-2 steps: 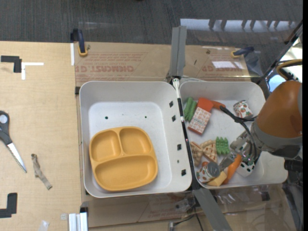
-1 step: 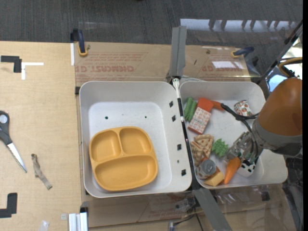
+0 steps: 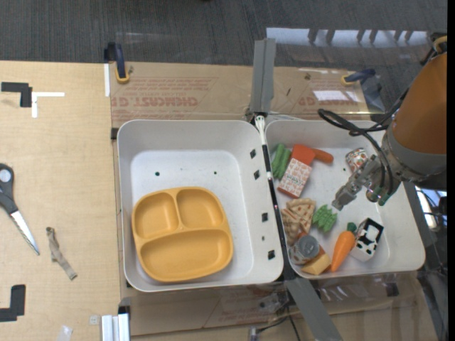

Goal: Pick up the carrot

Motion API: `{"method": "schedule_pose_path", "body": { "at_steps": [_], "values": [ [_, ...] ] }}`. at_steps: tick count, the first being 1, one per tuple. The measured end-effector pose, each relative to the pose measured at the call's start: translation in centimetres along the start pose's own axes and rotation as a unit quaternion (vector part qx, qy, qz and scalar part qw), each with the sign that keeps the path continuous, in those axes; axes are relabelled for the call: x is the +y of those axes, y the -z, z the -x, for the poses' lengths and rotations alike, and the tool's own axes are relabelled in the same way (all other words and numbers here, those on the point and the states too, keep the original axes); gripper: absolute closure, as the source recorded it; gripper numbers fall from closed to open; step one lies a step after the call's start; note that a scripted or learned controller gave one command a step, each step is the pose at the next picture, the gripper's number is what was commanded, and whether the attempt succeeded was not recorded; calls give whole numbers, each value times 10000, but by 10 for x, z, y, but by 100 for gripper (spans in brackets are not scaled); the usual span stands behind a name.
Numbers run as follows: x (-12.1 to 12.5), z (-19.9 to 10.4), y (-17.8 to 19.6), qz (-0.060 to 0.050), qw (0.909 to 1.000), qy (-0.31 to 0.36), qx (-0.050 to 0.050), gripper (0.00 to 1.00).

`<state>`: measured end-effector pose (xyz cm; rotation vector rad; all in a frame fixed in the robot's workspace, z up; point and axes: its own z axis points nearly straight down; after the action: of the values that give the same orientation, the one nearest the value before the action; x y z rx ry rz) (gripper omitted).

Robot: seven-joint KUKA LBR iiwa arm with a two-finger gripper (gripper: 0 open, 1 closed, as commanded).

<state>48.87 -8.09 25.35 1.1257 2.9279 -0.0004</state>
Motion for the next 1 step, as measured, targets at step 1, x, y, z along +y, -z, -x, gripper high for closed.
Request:
{"method": "schedule_pose_path", "body": {
  "at_steps": [1],
  "values": [
    [0,0,0,-2,10000,-2,2,0]
  ]
}}
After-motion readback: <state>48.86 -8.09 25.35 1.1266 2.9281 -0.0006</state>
